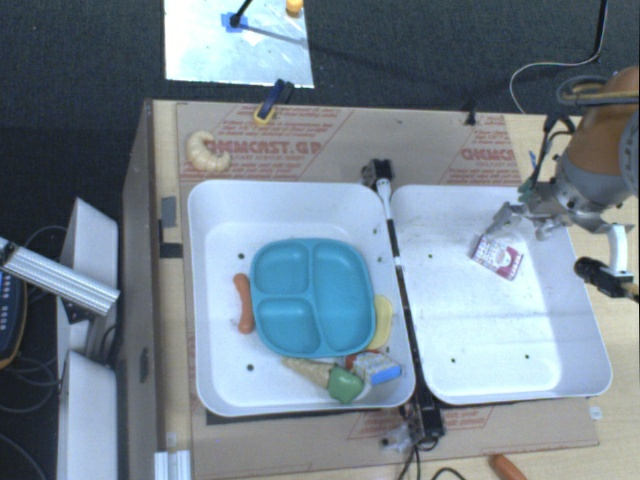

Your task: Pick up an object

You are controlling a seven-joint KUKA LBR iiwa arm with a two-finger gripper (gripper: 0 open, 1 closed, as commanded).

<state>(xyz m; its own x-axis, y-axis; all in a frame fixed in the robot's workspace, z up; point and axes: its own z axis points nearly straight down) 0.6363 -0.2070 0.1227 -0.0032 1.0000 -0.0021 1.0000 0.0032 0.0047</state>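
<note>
A fixed overhead camera looks down at a slant on a cardboard-topped bench (300, 143) carrying two shallow white bins side by side.

The gripper (528, 216) hangs over the right bin (500, 368), toward that bin's 1 o'clock corner. Its metal fingers are small and blurred against the white floor, so whether the jaws are spread or closed cannot be told. Nothing can be seen between them. The grey arm with its orange band (600, 138) comes in from 3 o'clock and is cut off by the picture's edge.

Just beside the gripper, at its 7 o'clock, a small flat packet (497, 257) with red and white markings lies on the right bin's floor. Whether the fingertips touch the packet's upper corner cannot be made out; its printing is too small to read.

The left bin (215, 268) holds a blue divided plate (310, 296) near its centre. An orange sausage-shaped piece (243, 302) lies at the plate's 9 o'clock. At the plate's 5 o'clock sits a crowded cluster: a green rounded piece (345, 385), a small blue-and-white box (379, 370) and a pale cone shape (308, 370), partly overlapping. A yellow piece (384, 320) peeks out at the plate's 3 o'clock, mostly hidden beneath the rim.

On the bench at the left bin's 11 o'clock lies a pale curled object (207, 151). A black cable (392, 218) runs down the seam between the bins.
</note>
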